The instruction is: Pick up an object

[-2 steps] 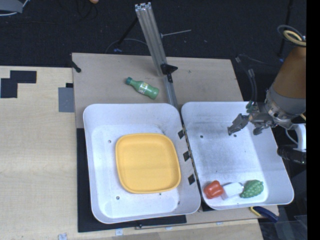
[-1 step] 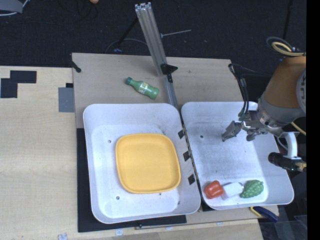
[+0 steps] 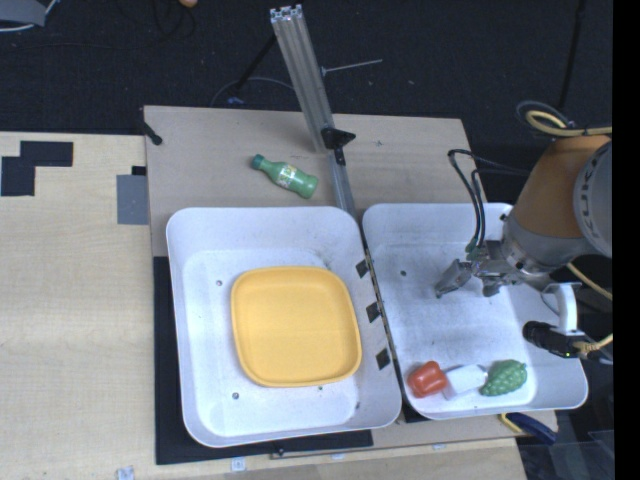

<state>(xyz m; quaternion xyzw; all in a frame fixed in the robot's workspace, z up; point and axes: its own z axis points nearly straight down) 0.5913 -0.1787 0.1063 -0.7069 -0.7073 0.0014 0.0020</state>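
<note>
The step in hand looks like the approach: the gripper point(image 3: 455, 280) hangs over the bare middle of the right bin point(image 3: 420, 230), pointing toward the divider, with nothing between its fingers; whether those fingers stand apart or together I cannot tell, for they are small and dark against the white floor. No object is lifted yet, so the pick is, by my judgement, not begun.

The likely targets lie in a row along the right bin's near edge: a red pepper point(image 3: 428, 378), a white block point(image 3: 464, 380) just beside it, and a green bunch point(image 3: 503, 377) touching or nearly touching the block's other end; all three are well apart from the gripper, toward the camera. The next move calls for the arm to travel toward that edge, centre over one piece, and descend with the fingers spread wide enough to straddle it; the crowding is the difficulty, since a finger coming down between neighbours may shove one aside; the pepper at the row's end, with open floor on its left, seems the easier choice.

The left bin point(image 3: 195, 238) holds a yellow plate point(image 3: 295, 325), lying flat and nearly filling its floor. Outside both bins, a green bottle point(image 3: 284, 175) lies on its side on the bench point(image 3: 200, 148) behind the left bin, out of easy reach.
</note>
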